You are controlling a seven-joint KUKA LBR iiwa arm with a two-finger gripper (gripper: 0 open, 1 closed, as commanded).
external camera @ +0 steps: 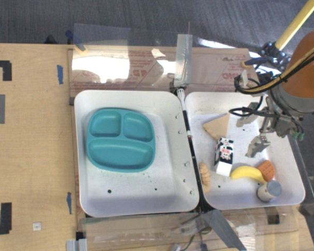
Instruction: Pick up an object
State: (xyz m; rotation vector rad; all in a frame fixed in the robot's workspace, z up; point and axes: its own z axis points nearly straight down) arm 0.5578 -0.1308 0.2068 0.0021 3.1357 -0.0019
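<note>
Approach step: gripper (257, 146) hangs over right bin (298, 192), fingers apart, nothing held. Next you need descent onto banana (246, 172) just below, then closing.

In the right bin (295, 190) we see a crowded near end: a milk carton (225, 152), banana (247, 172), orange piece (266, 168) and grey cup (269, 190) sit close together. The tan wedge (217, 126) lies toward the divider, with bare floor beyond it. The left bin (170, 192) holds a teal plate (120, 139), leaving open floor along its near edge.
</note>
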